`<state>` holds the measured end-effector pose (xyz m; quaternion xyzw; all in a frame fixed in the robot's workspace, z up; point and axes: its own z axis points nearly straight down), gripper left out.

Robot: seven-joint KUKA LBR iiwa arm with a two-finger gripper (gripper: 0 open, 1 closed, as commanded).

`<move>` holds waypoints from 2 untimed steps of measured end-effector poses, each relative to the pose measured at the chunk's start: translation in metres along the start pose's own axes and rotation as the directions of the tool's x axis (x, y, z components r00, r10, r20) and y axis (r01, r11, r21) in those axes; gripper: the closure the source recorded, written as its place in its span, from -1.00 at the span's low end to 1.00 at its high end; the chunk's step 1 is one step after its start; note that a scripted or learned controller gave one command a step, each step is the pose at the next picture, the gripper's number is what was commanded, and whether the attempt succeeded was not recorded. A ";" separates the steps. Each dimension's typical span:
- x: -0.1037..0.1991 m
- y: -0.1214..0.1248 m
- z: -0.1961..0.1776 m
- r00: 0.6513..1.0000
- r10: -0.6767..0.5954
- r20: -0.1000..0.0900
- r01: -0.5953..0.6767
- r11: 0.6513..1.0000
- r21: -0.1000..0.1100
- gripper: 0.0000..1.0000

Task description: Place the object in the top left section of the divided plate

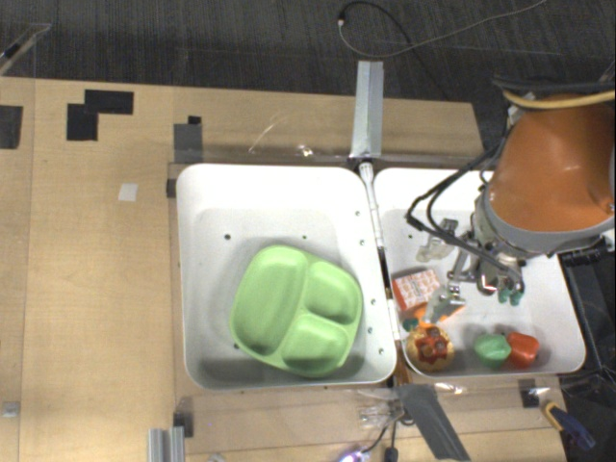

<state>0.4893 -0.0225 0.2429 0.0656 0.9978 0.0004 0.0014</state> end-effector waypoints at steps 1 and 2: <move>0.001 0.001 0.056 0.999 0.053 -0.001 -0.053 0.999 -0.001 -1.00; 0.010 0.070 0.060 0.981 -0.194 0.000 0.194 0.981 -0.001 -1.00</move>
